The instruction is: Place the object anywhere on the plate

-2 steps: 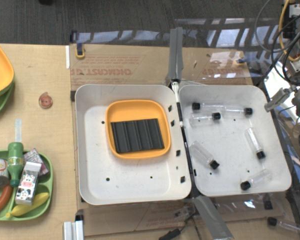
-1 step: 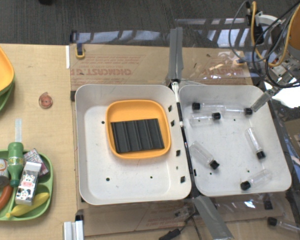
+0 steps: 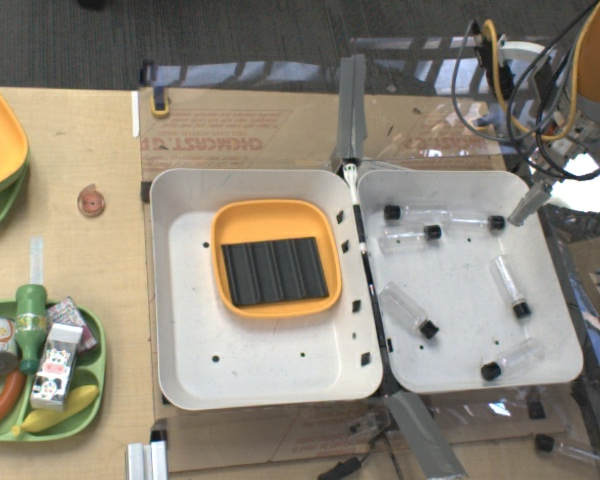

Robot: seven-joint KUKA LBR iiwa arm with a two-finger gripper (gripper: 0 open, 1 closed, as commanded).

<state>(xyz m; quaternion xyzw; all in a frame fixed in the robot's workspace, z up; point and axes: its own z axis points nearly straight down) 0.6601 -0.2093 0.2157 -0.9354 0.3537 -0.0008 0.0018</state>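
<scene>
An orange plate (image 3: pixel 273 219) sits in the left white bin (image 3: pixel 180 298). A dark grey ridged slab (image 3: pixel 276 272) lies flat on the plate and covers most of its middle. Several clear vials with black caps lie scattered in the right white bin (image 3: pixel 460 268), among them one (image 3: pixel 410 311) near the middle and one (image 3: pixel 507 284) toward the right wall. My gripper (image 3: pixel 528 206) is at the right bin's far right corner, above the rim and apart from the vials. The arm with its orange band (image 3: pixel 592 48) rises behind it among cables.
On the bench at the left stand a green tray (image 3: pixel 80 408) of toy food and bottles, an orange dish (image 3: pixel 0 148) stacked on a green one, and a small pink disc (image 3: pixel 91 201). Cardboard lies behind the bins. Cables hang at the top right.
</scene>
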